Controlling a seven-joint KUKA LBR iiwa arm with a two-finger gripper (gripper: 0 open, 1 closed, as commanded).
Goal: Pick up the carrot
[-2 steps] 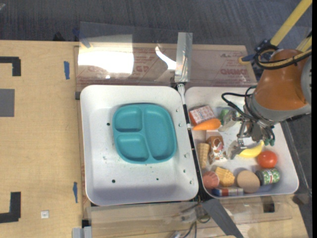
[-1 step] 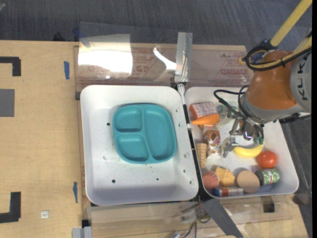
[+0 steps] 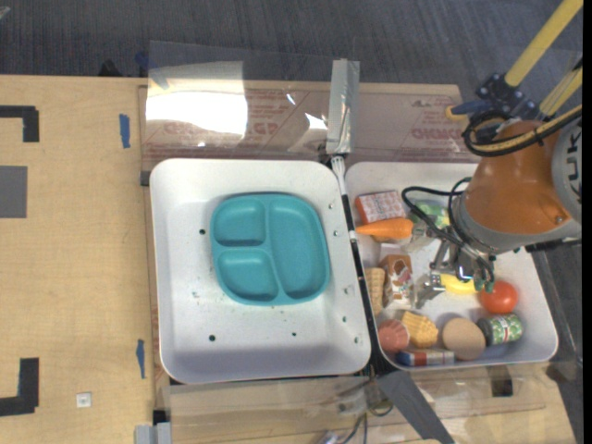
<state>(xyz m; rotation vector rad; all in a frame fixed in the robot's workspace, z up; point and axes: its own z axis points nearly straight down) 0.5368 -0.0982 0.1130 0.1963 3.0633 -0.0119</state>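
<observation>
- Over the right bin (image 3: 546,326), the grey arm (image 3: 518,188) with its orange band reaches in from the right, and the gripper (image 3: 442,276) hangs low among the toy foods
- Its metal fingers point down and to the left, close over a yellow item (image 3: 460,283) lying in the middle of that bin; whether they are spread or closed, and whether anything sits between them, I cannot tell
- The carrot (image 3: 388,229) lies on its side in the upper left part of the right bin, up against the wall shared with the left bin, just below a red and white packet (image 3: 377,205) and apart from the gripper
- Below the carrot stand a small printed packet (image 3: 398,276) and a waffle cone (image 3: 375,285)
- A red tomato (image 3: 499,297) rests just right of the gripper, with a green tin (image 3: 504,327) below it and a tan egg-shaped piece (image 3: 462,337) beside that
- The left bin (image 3: 176,248) holds a teal divided plate (image 3: 271,246), upright and flat, near its middle
- Both bins sit on a wooden bench (image 3: 69,248), with a clear sheet (image 3: 199,109) behind them
</observation>
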